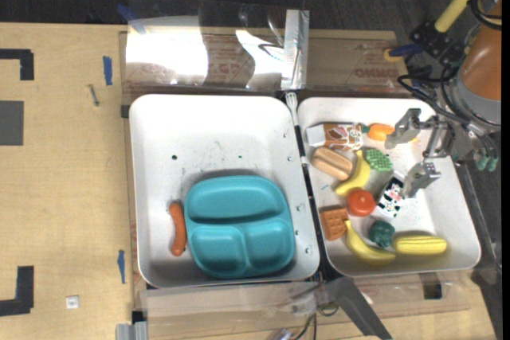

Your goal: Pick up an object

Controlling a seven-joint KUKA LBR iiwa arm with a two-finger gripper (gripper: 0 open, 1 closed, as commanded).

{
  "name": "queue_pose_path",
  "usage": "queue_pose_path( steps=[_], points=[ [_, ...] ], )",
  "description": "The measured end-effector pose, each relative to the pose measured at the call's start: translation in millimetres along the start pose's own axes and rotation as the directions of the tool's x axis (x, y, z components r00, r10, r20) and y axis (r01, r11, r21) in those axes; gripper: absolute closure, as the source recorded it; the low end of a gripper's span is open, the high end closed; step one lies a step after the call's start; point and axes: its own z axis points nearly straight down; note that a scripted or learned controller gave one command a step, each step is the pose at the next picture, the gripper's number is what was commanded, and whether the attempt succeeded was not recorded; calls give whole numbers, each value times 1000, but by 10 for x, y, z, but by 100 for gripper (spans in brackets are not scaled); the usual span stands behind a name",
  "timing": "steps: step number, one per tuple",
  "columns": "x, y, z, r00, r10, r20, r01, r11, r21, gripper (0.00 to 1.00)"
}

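Observation:
My gripper [414, 150] hangs over the right part of the right bin [464, 211], its fingers open with nothing between them. One fingertip [407, 124] is close to an orange carrot [381, 131]. The other stands just above a black and white card [390, 197]. To the gripper's left lie a green leafy piece [378, 160], a yellow banana [354, 176], a hot dog bun [332, 162] and a red tomato [361, 202].
The right bin also holds a small printed box [343, 135], an orange-brown block [334, 220], a second banana [365, 245], a dark green piece [382, 232] and a yellow corn cob [421, 244]. The left bin [207, 123] bears a teal divided tray [239, 224] and an orange sausage [177, 228].

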Motion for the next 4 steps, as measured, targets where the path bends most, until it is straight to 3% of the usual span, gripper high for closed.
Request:
queue_pose_path(
  steps=[1, 2, 3, 4],
  points=[
    [14, -303, 1271, 999, -51, -5, 51, 999, -1, 0],
    [49, -616, 1717, 995, -104, 10, 104, 995, 1, 0],
    [390, -579, 1717, 1000, 11, 11, -11, 1000, 3, 0],
    [-399, -321, 1515, 999, -42, 5, 42, 999, -1, 0]
  ],
)
